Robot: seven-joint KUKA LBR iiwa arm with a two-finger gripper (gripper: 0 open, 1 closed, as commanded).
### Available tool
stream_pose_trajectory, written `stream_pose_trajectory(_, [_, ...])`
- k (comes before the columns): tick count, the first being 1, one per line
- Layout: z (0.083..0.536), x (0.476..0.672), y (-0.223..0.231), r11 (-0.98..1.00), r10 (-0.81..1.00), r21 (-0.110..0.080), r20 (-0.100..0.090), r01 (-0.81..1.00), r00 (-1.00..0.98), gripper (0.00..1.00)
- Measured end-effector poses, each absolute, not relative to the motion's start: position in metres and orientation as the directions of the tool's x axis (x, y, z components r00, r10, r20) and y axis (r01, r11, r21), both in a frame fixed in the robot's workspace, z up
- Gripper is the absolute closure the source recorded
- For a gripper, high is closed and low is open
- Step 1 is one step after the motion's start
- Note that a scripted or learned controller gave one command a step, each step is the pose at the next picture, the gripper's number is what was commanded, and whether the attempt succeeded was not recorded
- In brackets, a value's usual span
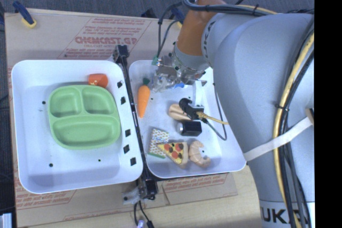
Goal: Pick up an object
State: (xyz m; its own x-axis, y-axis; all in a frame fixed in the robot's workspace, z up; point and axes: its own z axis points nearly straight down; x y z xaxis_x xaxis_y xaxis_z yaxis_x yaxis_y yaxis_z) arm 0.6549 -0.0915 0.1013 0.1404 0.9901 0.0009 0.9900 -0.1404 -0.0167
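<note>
My gripper [163, 81] hangs low over the far end of the right bin [231, 160], just right of the top of an orange toy carrot [143, 100] that lies along the bin's left wall. The wrist and its metal parts hide the gripper's tip. A tan bread-like piece [177, 111] lies just in front of the gripper. Nearer the front are a toy pizza slice [175, 151], a green-edged patterned wedge [157, 142] and a tan pastry [199, 153].
The left bin [26, 168] holds a green divided plate [84, 116] and a small red-orange fruit [98, 80] behind it. The grey arm covers the right side of the view and overhangs the right bin's edge. A black clip strip runs between the bins.
</note>
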Motion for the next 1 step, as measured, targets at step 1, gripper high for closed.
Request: stream_pose_trajectory(1, [0.102,0.6549,-0.0931,-0.14,0.99,-0.016,-0.003,0.99,0.14,0.0])
